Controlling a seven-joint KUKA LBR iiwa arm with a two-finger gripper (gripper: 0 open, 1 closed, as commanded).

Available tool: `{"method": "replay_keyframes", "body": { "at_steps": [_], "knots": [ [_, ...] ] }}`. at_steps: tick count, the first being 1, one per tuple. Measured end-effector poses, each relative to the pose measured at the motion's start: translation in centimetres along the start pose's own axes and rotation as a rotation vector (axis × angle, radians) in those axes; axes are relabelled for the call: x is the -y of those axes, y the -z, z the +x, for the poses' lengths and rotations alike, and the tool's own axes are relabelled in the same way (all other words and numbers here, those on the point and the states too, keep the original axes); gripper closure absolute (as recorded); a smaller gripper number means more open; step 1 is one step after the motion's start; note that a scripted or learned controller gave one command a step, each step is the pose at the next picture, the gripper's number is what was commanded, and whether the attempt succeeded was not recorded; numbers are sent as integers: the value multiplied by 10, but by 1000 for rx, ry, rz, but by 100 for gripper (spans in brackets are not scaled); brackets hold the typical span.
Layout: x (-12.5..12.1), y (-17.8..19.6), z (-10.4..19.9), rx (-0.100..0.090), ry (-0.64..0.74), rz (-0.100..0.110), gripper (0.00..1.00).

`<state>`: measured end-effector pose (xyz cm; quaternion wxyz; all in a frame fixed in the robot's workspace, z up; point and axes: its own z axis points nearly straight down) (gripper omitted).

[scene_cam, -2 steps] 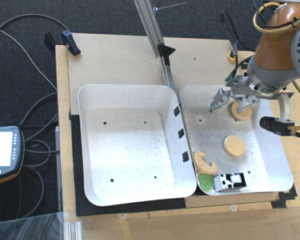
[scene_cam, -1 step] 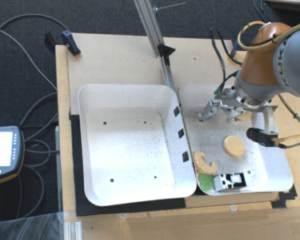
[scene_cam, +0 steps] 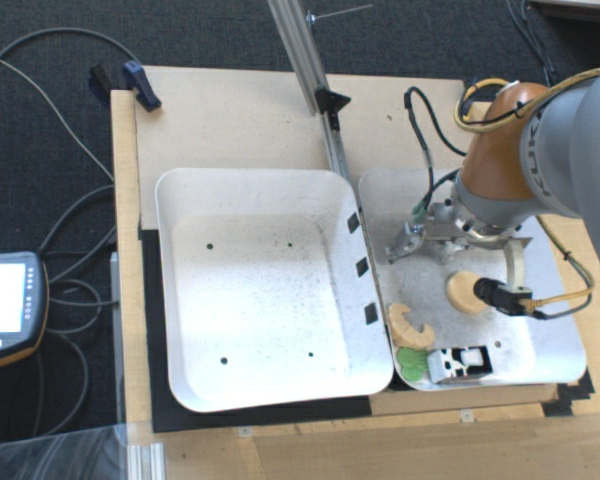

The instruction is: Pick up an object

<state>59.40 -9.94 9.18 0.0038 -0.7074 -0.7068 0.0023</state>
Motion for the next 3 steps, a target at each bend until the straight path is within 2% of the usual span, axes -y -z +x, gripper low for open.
{"method": "replay_keyframes", "body": {
  "at_steps": [1,3],
  "knots": [
    [-2,15,0,0,1,-9,100],
    [-21,136,-6,3,2,-17,100]
  ]
}}
